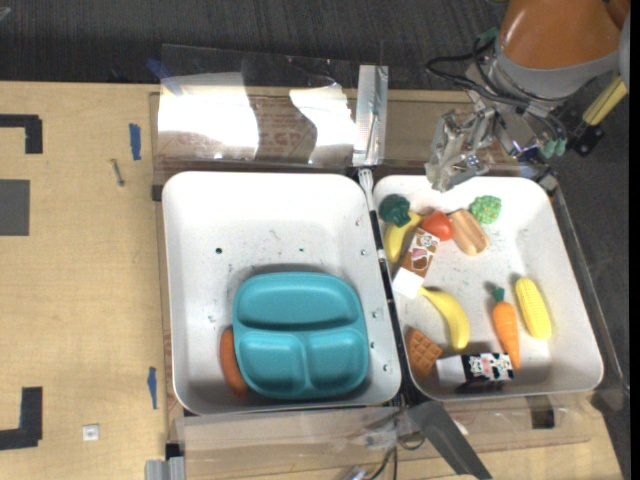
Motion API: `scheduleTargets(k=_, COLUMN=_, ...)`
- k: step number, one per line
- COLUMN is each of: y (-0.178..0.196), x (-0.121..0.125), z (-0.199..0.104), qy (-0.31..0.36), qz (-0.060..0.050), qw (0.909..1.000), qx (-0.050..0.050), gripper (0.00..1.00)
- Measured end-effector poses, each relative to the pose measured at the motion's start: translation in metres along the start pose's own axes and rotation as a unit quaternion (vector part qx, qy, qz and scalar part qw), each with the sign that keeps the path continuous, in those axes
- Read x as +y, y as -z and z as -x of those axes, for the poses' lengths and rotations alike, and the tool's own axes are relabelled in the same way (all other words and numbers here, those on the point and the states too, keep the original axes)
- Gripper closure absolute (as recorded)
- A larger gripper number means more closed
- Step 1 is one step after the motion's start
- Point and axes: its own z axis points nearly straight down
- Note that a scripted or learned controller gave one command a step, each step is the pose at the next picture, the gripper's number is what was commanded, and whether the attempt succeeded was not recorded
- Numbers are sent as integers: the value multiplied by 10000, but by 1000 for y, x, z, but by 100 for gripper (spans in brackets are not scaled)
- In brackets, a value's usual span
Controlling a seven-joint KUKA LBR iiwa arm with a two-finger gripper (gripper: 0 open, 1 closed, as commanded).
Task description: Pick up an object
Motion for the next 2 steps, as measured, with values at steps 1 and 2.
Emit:
scheduleTargets(k=1, y=12, x=0, z=2, qy=-10, qz=-11, qw=10000, qx=-57, gripper=100)
scheduleTargets(k=2, y=-24, x=-6, z=-82, qy=242, qz=24, qw=9997, qx=100, gripper=100)
